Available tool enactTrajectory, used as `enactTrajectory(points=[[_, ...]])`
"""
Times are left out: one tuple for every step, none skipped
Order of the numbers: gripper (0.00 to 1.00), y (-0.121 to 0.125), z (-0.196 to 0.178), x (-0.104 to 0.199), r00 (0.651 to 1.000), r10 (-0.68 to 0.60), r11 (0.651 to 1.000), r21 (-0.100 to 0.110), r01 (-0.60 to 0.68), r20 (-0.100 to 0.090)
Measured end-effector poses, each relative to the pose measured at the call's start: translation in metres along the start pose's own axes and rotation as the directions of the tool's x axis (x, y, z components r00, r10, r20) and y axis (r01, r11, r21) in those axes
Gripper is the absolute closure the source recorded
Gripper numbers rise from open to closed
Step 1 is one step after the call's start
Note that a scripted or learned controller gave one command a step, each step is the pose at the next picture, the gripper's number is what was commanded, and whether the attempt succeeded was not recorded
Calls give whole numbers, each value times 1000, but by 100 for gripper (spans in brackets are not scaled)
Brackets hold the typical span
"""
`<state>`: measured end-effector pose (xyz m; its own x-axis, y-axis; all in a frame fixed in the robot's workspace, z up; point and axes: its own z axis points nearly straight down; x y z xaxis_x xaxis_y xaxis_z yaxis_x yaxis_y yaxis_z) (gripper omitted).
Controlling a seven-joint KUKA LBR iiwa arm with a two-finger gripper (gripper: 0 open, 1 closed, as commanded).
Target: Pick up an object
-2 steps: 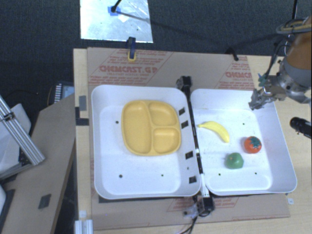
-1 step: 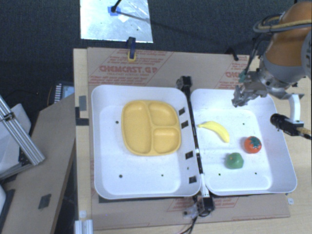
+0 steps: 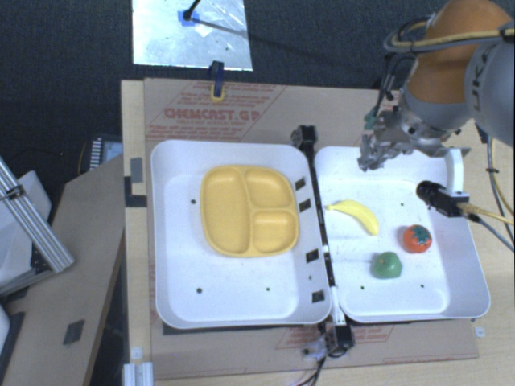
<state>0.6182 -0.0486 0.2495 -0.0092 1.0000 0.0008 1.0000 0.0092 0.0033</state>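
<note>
Gripper (image 3: 372, 161) hovers above right bin (image 3: 463, 296), banana (image 3: 355, 215) nearby.

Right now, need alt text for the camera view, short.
A grey robot arm reaches in from the right, its gripper over the far edge of the right bin, which holds a banana, a green fruit and an orange-red fruit. The left bin holds a yellow divided tray.
</note>
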Motion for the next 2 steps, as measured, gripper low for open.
enactTrajectory(points=[[100,10,15,58,1000,-1,1000,2,1,0],[100,17,30,116,1000,-1,1000,2,1,-1]])
